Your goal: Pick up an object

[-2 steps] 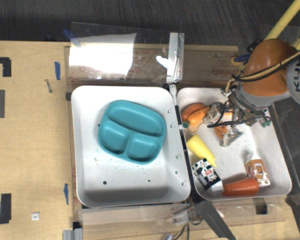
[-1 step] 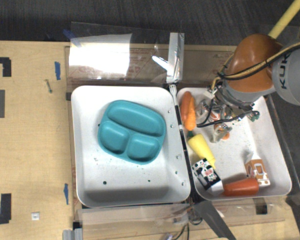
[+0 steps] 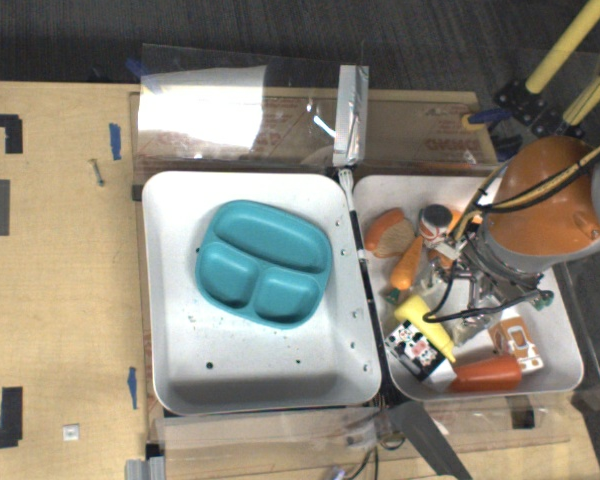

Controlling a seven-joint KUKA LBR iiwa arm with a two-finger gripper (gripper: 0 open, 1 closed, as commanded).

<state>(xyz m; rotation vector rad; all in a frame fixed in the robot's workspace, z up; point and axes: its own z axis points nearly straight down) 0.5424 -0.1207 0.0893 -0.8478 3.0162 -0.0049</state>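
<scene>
- The two-finger gripper (image 3: 467, 290) hangs low in the right-hand shallow white bin (image 3: 565, 368); cables and the wrist hide its tips, so I cannot tell how they stand.
- Just left of it lies a yellow plastic banana-shaped piece (image 3: 423, 325), the likeliest pick; a black-and-white patterned box (image 3: 412, 349) touches it.
- Judged step: the descent to grasp. Next comes closing squarely and lifting.
- No lettering is legible.
- A teal divided plastic plate (image 3: 263, 261) sits in the left bin (image 3: 170, 298).

Arm (image 3: 555, 203): grey body, rounded, glossy orange band above the wrist
Wrist: grey ribbed ring under the orange band
Cables (image 3: 450, 313): black and yellow, looping beside the wrist
Hand (image 3: 472, 290): dark metal parts, details unclear
</scene>
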